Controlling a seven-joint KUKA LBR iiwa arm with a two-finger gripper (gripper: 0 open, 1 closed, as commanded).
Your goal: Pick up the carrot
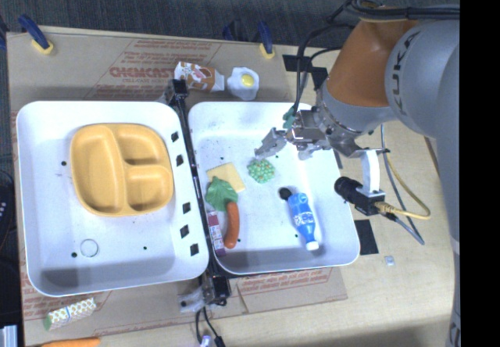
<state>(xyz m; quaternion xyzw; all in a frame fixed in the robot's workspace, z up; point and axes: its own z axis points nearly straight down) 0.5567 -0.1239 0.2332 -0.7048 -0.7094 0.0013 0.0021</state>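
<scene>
The carrot, orange with a leafy green top, lies in the right bin near its left wall, with the tip pointing toward the front. My gripper hovers over the back middle of that bin, up and to the right of the carrot and well apart from it. Its fingers stand open with nothing between them, just above a clump of green peas.
A yellow cheese slice touches the carrot's leaves. A blue bottle and a small black piece lie to the carrot's right. The left bin holds a yellow divided plate. A small carton and an egg sit behind the bins.
</scene>
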